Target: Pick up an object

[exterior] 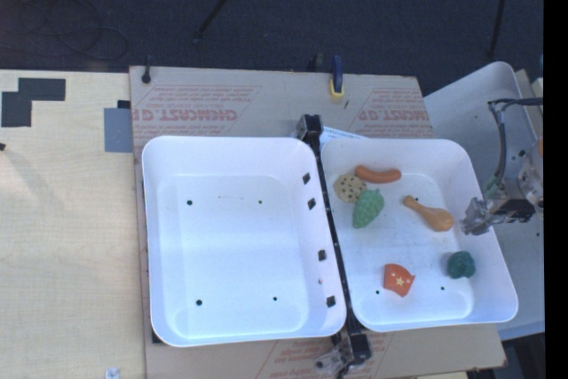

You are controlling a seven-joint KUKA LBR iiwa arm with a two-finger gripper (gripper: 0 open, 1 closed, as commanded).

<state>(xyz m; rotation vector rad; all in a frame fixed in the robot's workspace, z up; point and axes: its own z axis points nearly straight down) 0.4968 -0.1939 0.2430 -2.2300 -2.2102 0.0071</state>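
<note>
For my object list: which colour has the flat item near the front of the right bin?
Red, with a small yellow mark, the flat item in the camera view.

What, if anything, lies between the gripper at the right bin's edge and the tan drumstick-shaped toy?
Nothing visible. The gripper sits at the right bin's right rim, and the drumstick toy lies just to its left with bare bin floor between them. The dark green lump lies nearer the camera, off that line.

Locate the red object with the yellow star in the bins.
The red object with the yellow star lies in the right bin, near its front edge, left of the dark green lump and below the green strawberry-like toy.
</note>
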